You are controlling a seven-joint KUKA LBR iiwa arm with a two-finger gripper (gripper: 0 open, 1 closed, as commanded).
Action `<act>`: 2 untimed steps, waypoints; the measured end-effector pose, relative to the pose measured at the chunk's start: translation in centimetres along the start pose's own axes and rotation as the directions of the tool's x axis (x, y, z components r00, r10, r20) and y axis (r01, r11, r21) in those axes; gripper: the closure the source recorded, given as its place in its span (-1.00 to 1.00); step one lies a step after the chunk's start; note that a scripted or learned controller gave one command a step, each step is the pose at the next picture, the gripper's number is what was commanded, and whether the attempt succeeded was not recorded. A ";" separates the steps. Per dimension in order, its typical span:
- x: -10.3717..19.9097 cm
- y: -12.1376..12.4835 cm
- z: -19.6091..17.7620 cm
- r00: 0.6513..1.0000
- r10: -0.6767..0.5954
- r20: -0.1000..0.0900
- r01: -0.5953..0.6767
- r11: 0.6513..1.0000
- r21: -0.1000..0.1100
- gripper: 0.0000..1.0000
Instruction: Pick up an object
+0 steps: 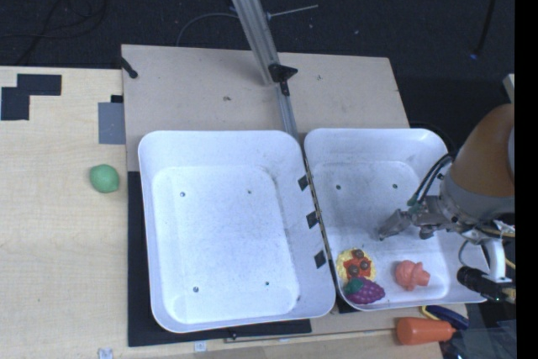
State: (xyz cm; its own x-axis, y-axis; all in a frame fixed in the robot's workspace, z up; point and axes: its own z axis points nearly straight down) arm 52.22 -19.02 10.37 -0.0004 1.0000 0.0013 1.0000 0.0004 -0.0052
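Since the whole pick comes down to where things sit around the arm, the layout is gone through from big to small. The table [50, 206] is spread across the left and middle of the frame, and two white bins are carried on it side by side: the left bin [220, 231] in the centre and the right bin [370, 164] toward the right of the frame.

The arm [487, 168] is brought in from the right edge, and its hand [395, 224] is seen low over the middle of the right bin, tip aimed toward the left of the frame. Whether it's open or closed honestly can't be told from this angle, and nothing is seen gripped in it.

The candidates are parked in the lower part of that same bin. A yellow and purple toy cluster [360, 275] is found below and slightly left of the hand, near it. A small pink object [411, 274] is found below and slightly right of it, also near. Neither is touched. Both are roundish lumps, so no real long axis can be picked out; a short drop toward the bottom of the frame is probably all that's called for.

A green ball [104, 178] is left well apart, at the left of the frame.
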 end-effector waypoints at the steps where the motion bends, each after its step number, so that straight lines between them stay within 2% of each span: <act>1: -0.1 0.1 -1.3 1.000 0.003 0.001 -0.003 1.000 -0.005 1.00; 2: -0.7 -0.8 -6.5 1.000 0.002 0.003 -0.002 1.000 -0.009 1.00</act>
State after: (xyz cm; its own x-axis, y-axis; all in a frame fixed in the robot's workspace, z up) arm 51.50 -19.78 16.86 0.0016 1.0000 -0.0013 1.0000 -0.0016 0.0037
